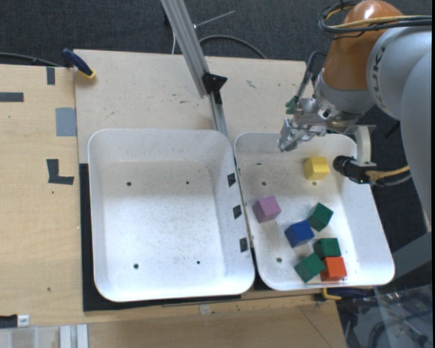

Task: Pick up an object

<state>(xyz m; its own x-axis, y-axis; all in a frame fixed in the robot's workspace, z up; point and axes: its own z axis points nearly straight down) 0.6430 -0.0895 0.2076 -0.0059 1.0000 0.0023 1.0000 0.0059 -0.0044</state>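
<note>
End effector hangs over the far end of the right bin; finger spread cannot be judged, nothing visibly held. Nearest candidate, yellow cube, lies just beside; remaining blocks cluster toward the near corner

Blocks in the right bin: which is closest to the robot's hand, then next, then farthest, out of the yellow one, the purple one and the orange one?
Measured from the hand at the right bin's far end:
1. Yellow block, just right of the hand and toward the near end.
2. Purple block, mid-bin by the left wall.
3. Orange block, in the near right corner.
</note>
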